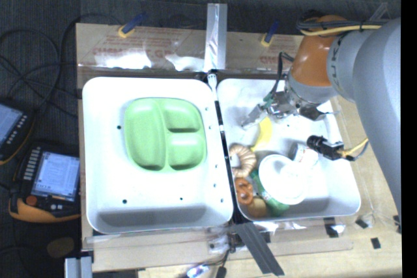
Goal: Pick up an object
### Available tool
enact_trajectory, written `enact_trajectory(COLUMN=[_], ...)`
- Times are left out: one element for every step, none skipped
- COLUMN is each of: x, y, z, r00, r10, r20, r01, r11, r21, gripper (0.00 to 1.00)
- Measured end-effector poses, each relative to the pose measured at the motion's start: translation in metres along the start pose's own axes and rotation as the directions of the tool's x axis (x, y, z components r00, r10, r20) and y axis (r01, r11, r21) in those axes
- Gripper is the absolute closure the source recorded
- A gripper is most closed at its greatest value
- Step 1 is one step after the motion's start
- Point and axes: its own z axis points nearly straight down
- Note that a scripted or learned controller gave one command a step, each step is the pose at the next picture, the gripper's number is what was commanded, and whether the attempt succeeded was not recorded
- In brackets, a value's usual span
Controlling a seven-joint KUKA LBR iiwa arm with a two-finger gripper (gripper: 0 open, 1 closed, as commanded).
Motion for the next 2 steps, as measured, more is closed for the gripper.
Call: enact_trajectory(x=[0.0,0.061], y=[0.001,0.03], z=[-0.012,-0.094], r00=[1.0,0.999], r10=[0.0,0.051], r20=[-0.002,-0.004], r01=[0.0,-0.051], r11=[1.0,0.999], r21=[-0.004,0.01], gripper=[1.0,1.0])
